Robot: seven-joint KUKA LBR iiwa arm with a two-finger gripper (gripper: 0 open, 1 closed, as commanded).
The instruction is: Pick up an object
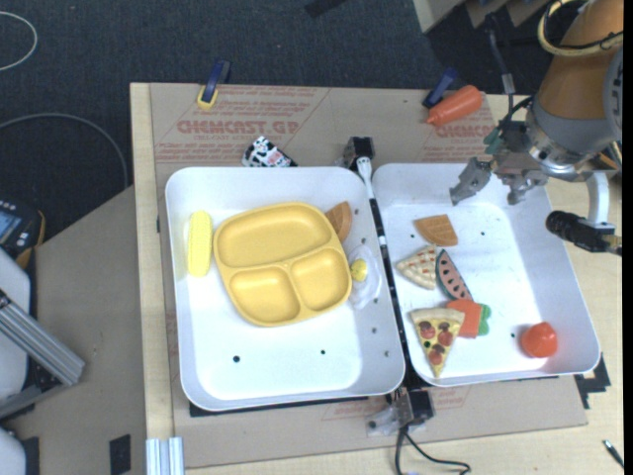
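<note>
Fingers (471, 180) look spread, holding nothing as far as we can tell; cracker (435, 230) lies at seven o'clock of the gripper (495, 184).

Arm (584, 77) cropped (right edge); brown piece (339, 220) half-hidden

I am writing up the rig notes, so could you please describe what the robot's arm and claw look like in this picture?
The arm is a rounded body with a broad orange section and a grey metallic wrist below it. A yellowish cable loops beside its upper part. The claw is small, grey and dark, with two slim fingers, and thin dark wires run along the wrist above it.
</note>
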